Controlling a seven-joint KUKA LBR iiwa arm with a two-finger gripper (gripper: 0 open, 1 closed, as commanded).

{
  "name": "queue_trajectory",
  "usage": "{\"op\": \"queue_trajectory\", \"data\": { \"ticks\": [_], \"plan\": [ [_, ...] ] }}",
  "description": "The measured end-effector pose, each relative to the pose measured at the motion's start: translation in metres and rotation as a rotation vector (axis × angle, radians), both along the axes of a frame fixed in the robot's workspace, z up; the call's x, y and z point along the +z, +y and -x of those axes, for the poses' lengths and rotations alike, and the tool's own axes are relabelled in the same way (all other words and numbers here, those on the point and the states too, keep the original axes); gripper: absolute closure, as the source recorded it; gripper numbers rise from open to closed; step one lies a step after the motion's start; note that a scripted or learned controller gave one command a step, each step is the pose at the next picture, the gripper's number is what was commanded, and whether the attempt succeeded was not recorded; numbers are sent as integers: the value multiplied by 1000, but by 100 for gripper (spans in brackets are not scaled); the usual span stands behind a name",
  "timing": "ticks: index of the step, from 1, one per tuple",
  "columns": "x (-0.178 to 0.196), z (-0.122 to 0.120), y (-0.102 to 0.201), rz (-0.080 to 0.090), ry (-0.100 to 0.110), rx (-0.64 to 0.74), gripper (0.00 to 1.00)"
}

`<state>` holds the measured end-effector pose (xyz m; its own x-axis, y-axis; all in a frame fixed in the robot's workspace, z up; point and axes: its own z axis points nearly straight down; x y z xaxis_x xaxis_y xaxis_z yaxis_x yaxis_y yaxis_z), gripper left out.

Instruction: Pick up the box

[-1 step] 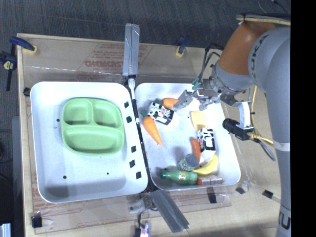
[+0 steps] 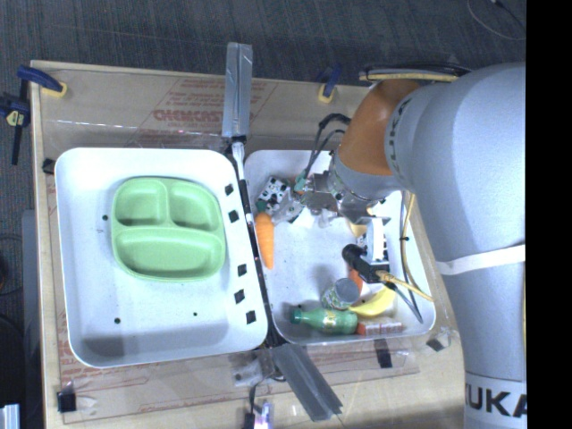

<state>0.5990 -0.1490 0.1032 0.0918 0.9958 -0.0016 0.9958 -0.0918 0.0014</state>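
Arm down over the right bin, hunting the box.

My pincer (image 2: 308, 195) sits just above the carrot (image 2: 265, 239); I cannot tell its state. The box (image 2: 382, 328), I judge, lies below the carrot against the bin's (image 2: 304, 329) near wall, beside the green bottle (image 2: 323, 319).

The grey arm (image 2: 483, 239) bears "KUKA" near its base.

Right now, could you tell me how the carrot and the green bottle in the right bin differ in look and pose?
The carrot is orange and tapered; the green bottle is green with a pale label. The carrot lies lengthwise along the bin's left wall, near the divider; the green bottle lies crosswise along the front wall, beside the banana. Both lie flat in the right bin.
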Motion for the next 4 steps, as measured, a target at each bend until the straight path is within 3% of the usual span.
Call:
{"op": "queue_trajectory", "data": {
  "ticks": [1,2,3,4],
  "plan": [
    [-4,23,5,17,-18,13,0],
    [23,33,-23,-1,1,205,0],
    [-10,-43,-25,-5,12,273,0],
    [-1,-41,-22,-10,21,279,100]
  ]
}}
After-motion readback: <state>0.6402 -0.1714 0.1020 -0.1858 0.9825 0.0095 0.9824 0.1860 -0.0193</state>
